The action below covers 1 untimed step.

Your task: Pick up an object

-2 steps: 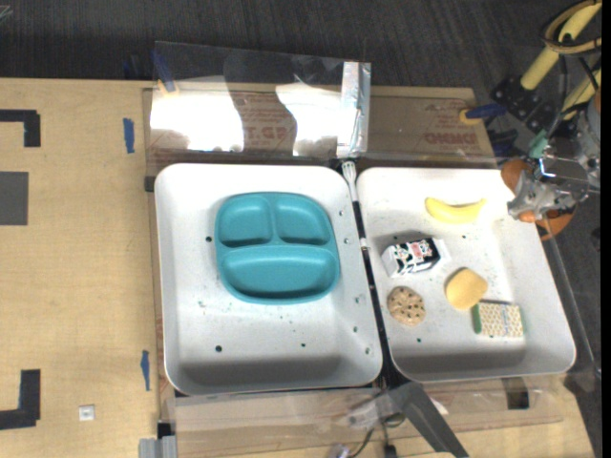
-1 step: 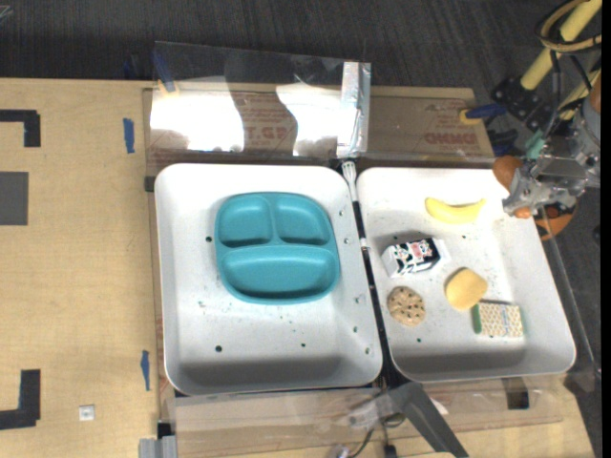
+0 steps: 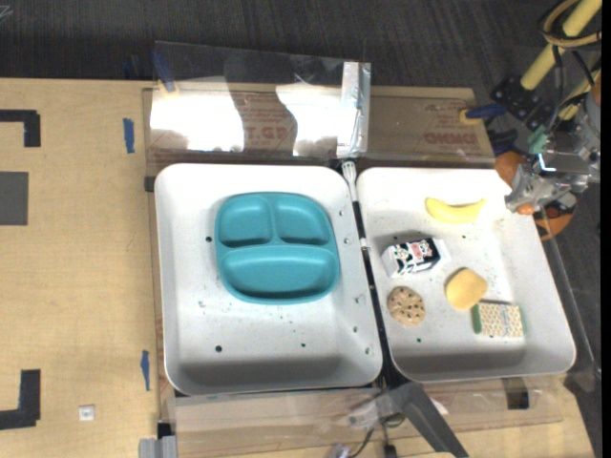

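The right bin (image 3: 535, 284) holds a yellow banana (image 3: 453, 209) near its far side and a small black-and-white carton (image 3: 412, 256) in the middle. A round cookie (image 3: 407, 305), a yellow-orange rounded lump (image 3: 466, 289) and a small patterned box with a green edge (image 3: 498, 320) lie towards the front. My gripper (image 3: 531, 195) hangs at the bin's far right corner, over the rim, to the right of the banana and apart from every object. Nothing shows between its fingers.
The left bin (image 3: 181, 284) holds a teal divided plate (image 3: 277, 246). A clear plastic sheet (image 3: 258, 103) stands behind that bin. Cables and yellow hoses (image 3: 563, 27) crowd the upper right, around the arm.
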Each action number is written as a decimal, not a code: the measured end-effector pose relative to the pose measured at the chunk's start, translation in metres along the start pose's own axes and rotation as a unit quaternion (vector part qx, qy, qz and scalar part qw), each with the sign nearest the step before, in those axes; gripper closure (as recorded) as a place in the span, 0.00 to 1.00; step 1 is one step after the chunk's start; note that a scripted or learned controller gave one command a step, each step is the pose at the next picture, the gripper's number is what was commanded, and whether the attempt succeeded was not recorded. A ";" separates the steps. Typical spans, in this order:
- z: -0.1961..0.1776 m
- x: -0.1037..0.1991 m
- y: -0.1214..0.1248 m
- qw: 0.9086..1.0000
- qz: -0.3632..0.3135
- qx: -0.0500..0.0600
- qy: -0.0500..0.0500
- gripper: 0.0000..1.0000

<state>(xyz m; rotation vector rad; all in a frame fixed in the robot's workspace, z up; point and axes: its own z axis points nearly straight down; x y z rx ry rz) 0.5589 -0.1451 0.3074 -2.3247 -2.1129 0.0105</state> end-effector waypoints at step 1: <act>0.052 0.061 -0.078 0.993 -0.117 0.000 0.002 1.00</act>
